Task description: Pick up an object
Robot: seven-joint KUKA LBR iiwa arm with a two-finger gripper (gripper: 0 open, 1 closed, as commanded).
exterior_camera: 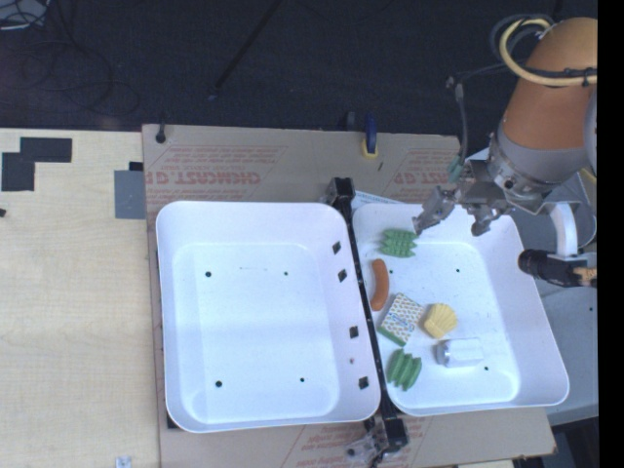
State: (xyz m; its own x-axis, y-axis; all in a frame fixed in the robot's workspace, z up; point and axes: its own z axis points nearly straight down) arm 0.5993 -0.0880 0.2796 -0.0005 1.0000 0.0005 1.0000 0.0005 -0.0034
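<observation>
Pale wooden bench (68, 291) bore two shallow white bins; the right bin (526, 359) held an orange sausage-shaped piece (379, 284), a green ridged piece (398, 243) and a yellow ridged lump (439, 320). Above its far edge hung the two-finger gripper (453, 218), fingers spread, grasping nothing.
</observation>
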